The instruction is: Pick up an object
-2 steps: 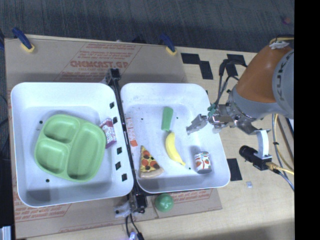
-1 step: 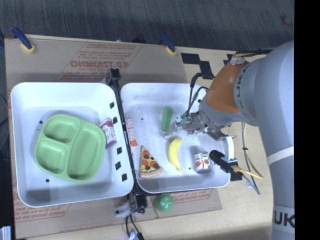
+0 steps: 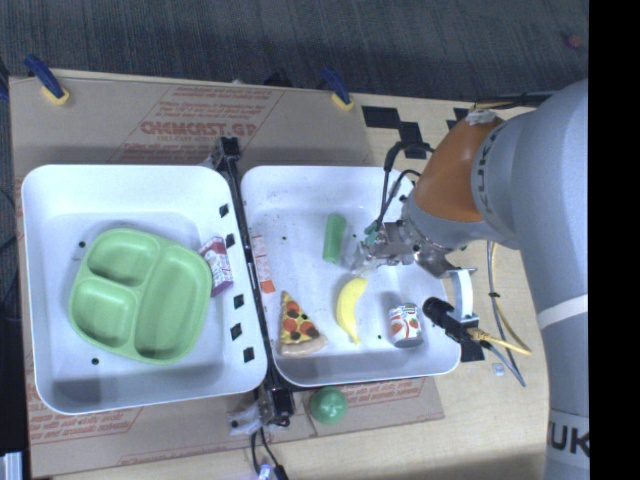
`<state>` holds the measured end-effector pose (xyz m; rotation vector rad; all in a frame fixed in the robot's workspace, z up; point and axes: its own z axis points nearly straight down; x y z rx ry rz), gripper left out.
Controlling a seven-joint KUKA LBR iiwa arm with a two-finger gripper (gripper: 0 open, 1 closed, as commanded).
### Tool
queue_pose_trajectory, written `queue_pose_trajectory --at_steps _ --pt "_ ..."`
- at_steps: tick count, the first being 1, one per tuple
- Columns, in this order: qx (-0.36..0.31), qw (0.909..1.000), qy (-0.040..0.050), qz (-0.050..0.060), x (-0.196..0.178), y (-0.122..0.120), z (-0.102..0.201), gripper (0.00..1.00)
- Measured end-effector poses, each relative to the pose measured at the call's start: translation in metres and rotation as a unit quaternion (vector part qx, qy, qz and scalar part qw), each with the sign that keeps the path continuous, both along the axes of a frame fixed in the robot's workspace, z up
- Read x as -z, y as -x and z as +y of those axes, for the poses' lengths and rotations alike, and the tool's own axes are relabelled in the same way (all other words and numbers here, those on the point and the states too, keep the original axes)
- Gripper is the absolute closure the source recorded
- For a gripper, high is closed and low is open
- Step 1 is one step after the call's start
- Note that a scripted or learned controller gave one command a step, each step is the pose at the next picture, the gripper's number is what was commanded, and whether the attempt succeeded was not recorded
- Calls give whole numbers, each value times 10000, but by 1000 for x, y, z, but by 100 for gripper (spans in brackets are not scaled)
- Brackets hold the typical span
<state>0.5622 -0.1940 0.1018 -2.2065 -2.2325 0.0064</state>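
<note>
in the right bin [image 3: 300, 183], claw [image 3: 372, 253] hovering just above banana [image 3: 350, 308], beside green block [image 3: 334, 238], claw state indeterminable

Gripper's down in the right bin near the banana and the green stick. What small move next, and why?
Probably shift slightly toward the banana and descend. The gripper sits between it and the green stick, and nothing shows between its fingers; the banana lies just below it, apart from the can.
</note>
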Motion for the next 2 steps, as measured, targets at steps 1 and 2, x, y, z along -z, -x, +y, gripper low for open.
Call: queue_pose_trajectory --at_steps 1,2 --pt "36 10000 -10 -12 -90 86 6 100" --pt "23 10000 -3 -34 -179 57 75 100"
